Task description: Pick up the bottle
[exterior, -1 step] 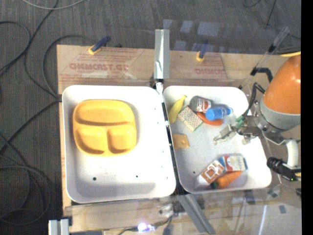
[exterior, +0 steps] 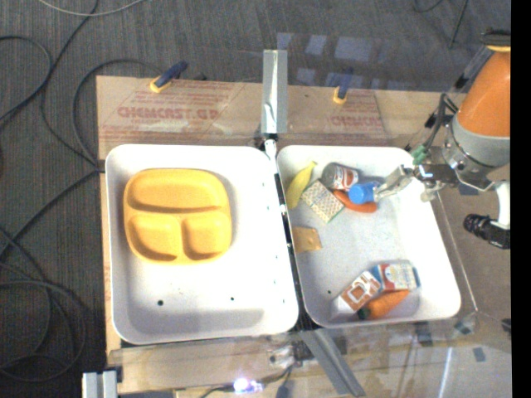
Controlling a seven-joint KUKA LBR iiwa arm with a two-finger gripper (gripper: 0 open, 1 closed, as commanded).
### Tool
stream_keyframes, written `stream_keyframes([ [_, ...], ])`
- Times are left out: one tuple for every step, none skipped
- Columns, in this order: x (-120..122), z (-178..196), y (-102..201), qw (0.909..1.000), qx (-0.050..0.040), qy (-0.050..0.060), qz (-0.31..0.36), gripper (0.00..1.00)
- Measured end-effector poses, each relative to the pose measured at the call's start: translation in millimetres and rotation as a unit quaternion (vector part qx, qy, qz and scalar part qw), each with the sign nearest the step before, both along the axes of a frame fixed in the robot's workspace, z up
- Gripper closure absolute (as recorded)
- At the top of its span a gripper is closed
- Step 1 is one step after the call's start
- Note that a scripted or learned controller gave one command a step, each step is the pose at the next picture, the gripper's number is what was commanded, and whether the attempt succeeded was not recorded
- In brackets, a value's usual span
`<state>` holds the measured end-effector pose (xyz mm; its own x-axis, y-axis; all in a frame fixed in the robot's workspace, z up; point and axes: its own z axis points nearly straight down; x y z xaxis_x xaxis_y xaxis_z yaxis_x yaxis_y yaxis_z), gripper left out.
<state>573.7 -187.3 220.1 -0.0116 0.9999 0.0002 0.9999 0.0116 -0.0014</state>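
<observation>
Grey-capped bottle (exterior: 347, 182) lies at the right bin's (exterior: 436, 247) far side; the gripper (exterior: 397, 181), spread and empty beside it, should straddle its body squarely.

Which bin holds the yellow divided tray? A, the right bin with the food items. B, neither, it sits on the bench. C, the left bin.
C: the yellow divided tray lies inside the left bin, while the bottle lies in the right bin.

We see the arm (exterior: 484, 110) reach in from the right, orange band up, wrist low, gripper (exterior: 397, 181) pointing left, fingers nearly closed
</observation>
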Motion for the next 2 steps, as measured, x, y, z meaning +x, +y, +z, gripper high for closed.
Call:
stream_keyframes([
  [60.2, -110.4, 9.4, 0.9987, -0.0001, 0.0, -0.052, 0.0],
  [59.1, -101.9, 10.2, 0.9987, -0.0005, 0.004, -0.051, 1.0],
])
